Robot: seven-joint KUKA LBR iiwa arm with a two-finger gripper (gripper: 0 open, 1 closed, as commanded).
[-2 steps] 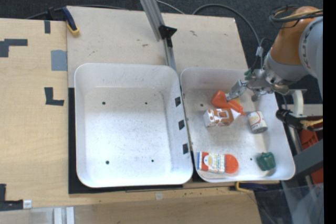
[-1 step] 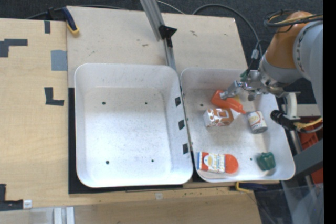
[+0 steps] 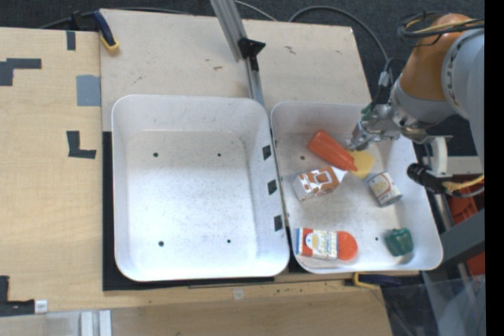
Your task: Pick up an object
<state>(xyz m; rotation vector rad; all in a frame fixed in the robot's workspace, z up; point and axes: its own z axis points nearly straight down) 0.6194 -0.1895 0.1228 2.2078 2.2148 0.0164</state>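
The right bin (image 3: pixel 315 116) holds several items. An orange carrot-like piece (image 3: pixel 331 150) lies tilted near the bin's middle, touching a yellow chunk (image 3: pixel 364 162). Below them rest a brown and white carton (image 3: pixel 319 183) and a small grey can (image 3: pixel 383 189). A red and white packet (image 3: pixel 326 245) lies at the front wall, and a green pepper (image 3: pixel 399 241) sits in the front right corner. My gripper (image 3: pixel 362 136) hangs low at the bin's right side, just above the carrot's right end and the yellow chunk. Nothing shows between it and them.
The left bin (image 3: pixel 126 169) stands beside the right one, sharing a wall with black clips (image 3: pixel 272 186). A metal pole (image 3: pixel 224 0) slants over the bench behind the bins. Cables and the arm's body (image 3: pixel 441 75) crowd the right edge.
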